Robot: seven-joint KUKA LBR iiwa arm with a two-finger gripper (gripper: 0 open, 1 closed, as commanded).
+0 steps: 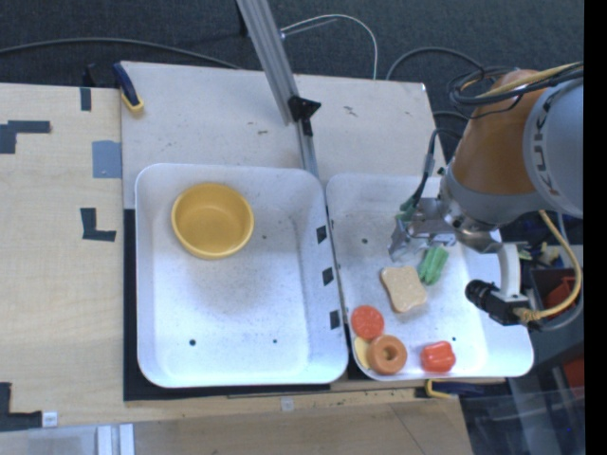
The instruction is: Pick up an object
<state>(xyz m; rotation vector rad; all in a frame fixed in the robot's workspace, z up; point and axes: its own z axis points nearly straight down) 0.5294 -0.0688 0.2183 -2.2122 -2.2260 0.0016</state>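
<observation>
Over the right bin (353, 207), your gripper (417, 238) hangs low above the bin floor, just beside a small green piece (433, 263) that lies at its near right side. How wide the gripper stands you cannot tell from this slanted view, and nothing can be seen held in it.

That green piece looks like a toy vegetable: likely light, stiff, smooth plastic, so judge it slippery and prone to skid or roll if you nudge one end. Take it across its narrow middle, closing square to its long axis.

Touching or almost touching it on the near side lies a tan bread slice (405, 288), flat and thin, hard to get under. Nearer still, along the bin's near edge, sit a red tomato slice (368, 322), a brown ring (388, 354) resting on a yellowish piece, and a red-orange block (437, 355). In the left bin (152, 282) a yellow bowl (212, 218) stands upright, well apart.
</observation>
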